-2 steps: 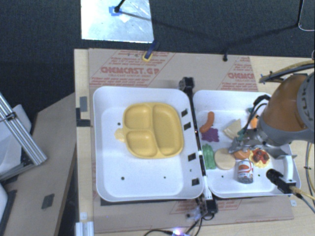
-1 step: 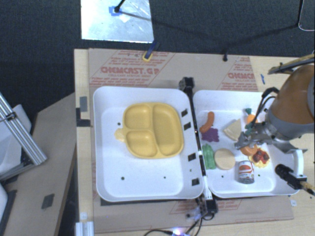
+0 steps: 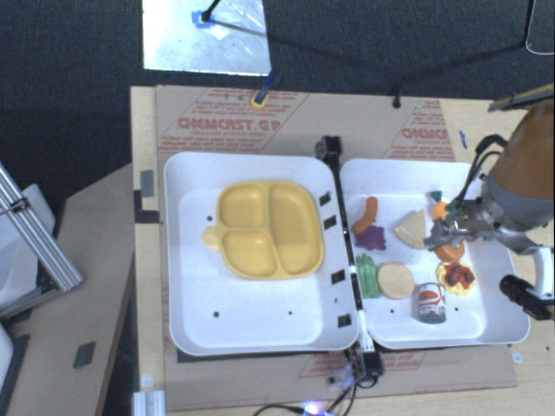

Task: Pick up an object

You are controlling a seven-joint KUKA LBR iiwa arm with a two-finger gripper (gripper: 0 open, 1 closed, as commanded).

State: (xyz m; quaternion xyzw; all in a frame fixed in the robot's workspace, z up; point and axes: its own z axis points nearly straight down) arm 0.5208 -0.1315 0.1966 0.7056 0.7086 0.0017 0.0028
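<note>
Two white bins side by side on the desk.
Left bin [image 3: 186, 315] holds a yellow divided plate [image 3: 264, 230]; right bin [image 3: 486, 323] has sausage [image 3: 368, 213], purple grapes [image 3: 370, 238], round cracker [image 3: 396, 280], can [image 3: 431, 302]; gripper [image 3: 444, 234] low over them, fingers' state unclear.

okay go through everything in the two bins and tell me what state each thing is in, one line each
yellow divided plate: flat in the left bin, compartments bare
can: upright, right bin
sausage: lying flat
purple grapes: lying loose
green vegetable: lying by the divider
round cracker: flat
pizza slice: flat
tool: low over the right bin, grip unclear
</note>
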